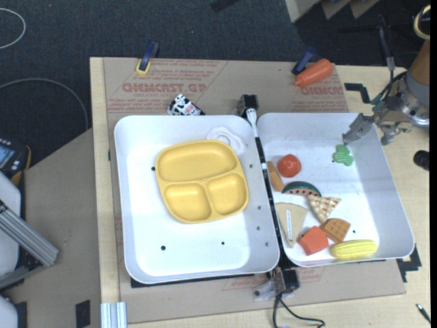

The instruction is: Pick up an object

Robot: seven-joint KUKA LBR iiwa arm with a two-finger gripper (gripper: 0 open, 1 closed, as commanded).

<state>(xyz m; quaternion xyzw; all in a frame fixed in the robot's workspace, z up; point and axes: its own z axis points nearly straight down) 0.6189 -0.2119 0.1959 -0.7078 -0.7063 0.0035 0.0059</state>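
From above, two white bins sit side by side on the bench. The left bin (136,238) carries a yellow divided tray (201,180) at its centre. The right bin (382,203) holds toy food: a red tomato (290,165) near its upper left, a small green piece (343,156) toward the upper middle, and in the lower part a pizza slice (323,204), a waffle piece (336,229), a red block (314,240) and a yellow corn cob (353,249). An orange carrot (315,72) lies on the bench beyond the bins, in the upper right of the frame. The gripper (372,126) hangs at the right bin's upper right corner, just right of the green piece, its two fingers spread apart with nothing between them
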